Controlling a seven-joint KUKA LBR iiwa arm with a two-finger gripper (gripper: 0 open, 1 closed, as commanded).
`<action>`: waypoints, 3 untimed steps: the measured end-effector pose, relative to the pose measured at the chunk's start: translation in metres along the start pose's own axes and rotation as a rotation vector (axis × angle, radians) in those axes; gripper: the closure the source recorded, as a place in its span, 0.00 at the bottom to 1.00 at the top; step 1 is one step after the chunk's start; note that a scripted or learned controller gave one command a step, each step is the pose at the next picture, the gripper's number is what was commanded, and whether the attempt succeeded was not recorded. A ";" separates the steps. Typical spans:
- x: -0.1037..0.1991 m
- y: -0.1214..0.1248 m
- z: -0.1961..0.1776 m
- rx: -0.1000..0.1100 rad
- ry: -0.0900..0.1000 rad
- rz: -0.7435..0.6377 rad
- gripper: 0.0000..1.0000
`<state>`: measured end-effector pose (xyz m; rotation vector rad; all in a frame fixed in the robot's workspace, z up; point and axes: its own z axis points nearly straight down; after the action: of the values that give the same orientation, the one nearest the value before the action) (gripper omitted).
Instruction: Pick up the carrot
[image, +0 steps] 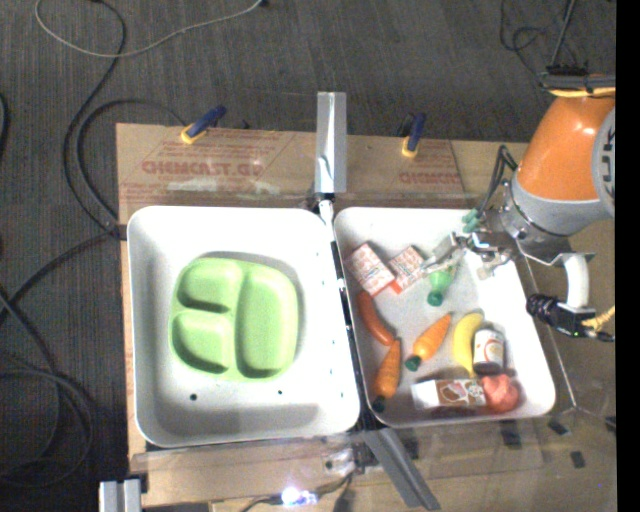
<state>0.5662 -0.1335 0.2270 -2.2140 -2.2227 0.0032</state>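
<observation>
Carrot (430, 338) mid right bin, below-left of gripper (447, 256), apart.

The scene is evenly and brightly lit from above; soft shadows are cast inside the white bins (150, 330), and fine detail is slightly blurred.

Dark grey carpet floor (200, 60) strewn with cables (85, 110), brown board (240, 165) beneath
</observation>
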 end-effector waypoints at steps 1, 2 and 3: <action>-0.002 -0.027 0.117 0.001 0.000 -0.049 0.00; -0.001 -0.056 0.136 -0.028 -0.008 -0.051 0.00; -0.001 -0.056 0.128 -0.026 -0.008 -0.051 1.00</action>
<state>0.5098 -0.1347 0.0992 -2.1736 -2.2953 -0.0165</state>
